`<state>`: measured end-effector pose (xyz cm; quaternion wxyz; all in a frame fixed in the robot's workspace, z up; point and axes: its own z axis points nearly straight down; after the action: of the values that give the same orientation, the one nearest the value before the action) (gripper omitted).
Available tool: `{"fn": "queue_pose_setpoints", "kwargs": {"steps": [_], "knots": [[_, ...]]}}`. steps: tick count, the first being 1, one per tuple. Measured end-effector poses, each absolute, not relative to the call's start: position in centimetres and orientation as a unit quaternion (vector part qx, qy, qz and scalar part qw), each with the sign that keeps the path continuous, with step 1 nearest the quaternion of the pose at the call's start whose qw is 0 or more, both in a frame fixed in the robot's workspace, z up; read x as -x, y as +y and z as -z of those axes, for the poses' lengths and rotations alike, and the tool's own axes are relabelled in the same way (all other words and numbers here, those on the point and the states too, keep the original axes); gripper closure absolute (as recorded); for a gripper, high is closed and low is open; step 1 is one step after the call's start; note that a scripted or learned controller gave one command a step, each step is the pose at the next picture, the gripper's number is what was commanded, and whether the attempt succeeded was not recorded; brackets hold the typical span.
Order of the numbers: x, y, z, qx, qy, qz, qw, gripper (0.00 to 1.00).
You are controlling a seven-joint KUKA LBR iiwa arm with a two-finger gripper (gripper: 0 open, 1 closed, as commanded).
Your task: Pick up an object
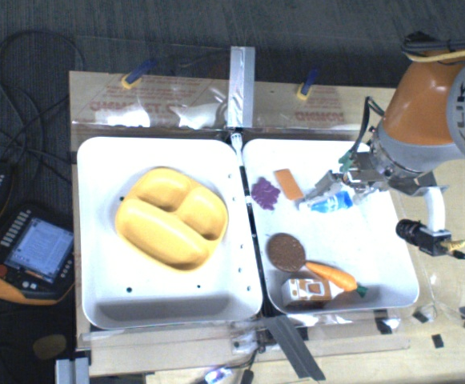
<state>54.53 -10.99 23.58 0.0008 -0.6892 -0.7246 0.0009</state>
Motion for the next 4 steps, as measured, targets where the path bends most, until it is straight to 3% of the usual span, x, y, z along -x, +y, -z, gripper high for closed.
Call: {"fn": "queue_pose_setpoints", "kwargs": {"steps": [1, 2, 3, 4], "knots": [[-60.7, -9.6, -12.0, 0.575, -0.818, -0.0004, 0.001, 0.00], [-64.0, -11.2, -9.1, 0.528, -0.849, 0.0016, -0.005, 0.00], [-64.1, -11.0, -10.1, 0.529, -0.849, 0.0036, -0.005, 1.00], [-63.8, -9.8, -18.8, 0.551, -0.834, -0.0003, -0.001, 1.00]]}}
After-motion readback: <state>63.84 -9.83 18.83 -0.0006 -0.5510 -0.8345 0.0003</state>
